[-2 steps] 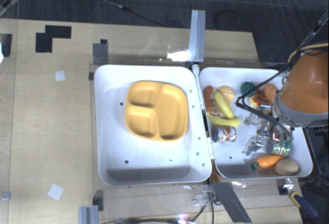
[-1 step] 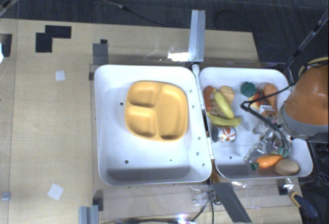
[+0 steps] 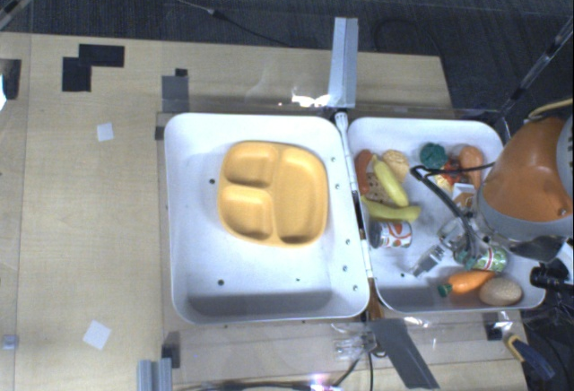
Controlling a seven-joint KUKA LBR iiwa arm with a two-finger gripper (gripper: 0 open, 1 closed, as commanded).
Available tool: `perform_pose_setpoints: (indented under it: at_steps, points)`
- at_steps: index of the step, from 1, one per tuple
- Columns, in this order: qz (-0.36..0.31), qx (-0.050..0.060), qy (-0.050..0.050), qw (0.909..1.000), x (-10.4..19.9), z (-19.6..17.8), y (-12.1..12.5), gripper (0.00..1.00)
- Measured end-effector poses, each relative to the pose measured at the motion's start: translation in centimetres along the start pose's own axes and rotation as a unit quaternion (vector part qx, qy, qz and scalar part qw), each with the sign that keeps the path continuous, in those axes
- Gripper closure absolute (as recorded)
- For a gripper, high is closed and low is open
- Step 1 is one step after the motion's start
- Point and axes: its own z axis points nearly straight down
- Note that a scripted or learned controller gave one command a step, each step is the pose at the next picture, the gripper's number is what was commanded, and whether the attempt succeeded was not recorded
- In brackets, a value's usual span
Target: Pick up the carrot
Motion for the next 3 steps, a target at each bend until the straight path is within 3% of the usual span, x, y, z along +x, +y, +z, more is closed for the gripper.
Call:
perform_pose_setpoints:
  at_steps: [1, 2, 3]
  points:
    - [0.152, -0.001, -0.001, 0.9883, -0.7, 0.9, -0.5, 0.0]
    - [0.148, -0.005, -0.005, 0.9889, -0.9, -0.4, -0.2, 1.0]
    - [0.12, -0.003, -0.003, 0.9927, 1.6, -8.0, 2.0, 1.0]
